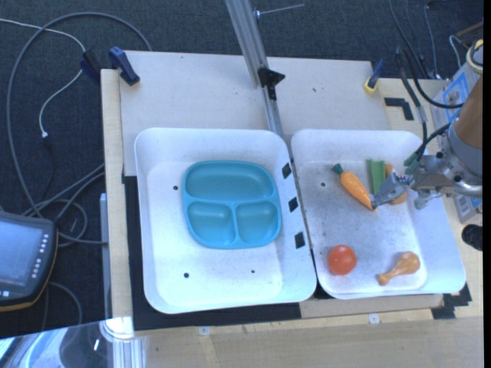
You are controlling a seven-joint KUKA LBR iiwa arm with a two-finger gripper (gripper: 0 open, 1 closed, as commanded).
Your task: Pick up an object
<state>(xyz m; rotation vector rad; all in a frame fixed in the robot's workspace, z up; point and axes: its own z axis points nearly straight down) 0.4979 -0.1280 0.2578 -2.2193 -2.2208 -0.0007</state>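
The two white bins (153, 205) look like smooth matt plastic, speckled with dark scuffs. The blue divided plate (230, 203) has a slightly glossy plastic sheen. The bench (199, 90) looks like pale matt wood, and the slanting pole (244, 21) like brushed metal.

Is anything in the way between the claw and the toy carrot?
Nothing visible is in the way. The claw is already right at the lower end of the carrot in the right bin. A green piece lies close beside them.
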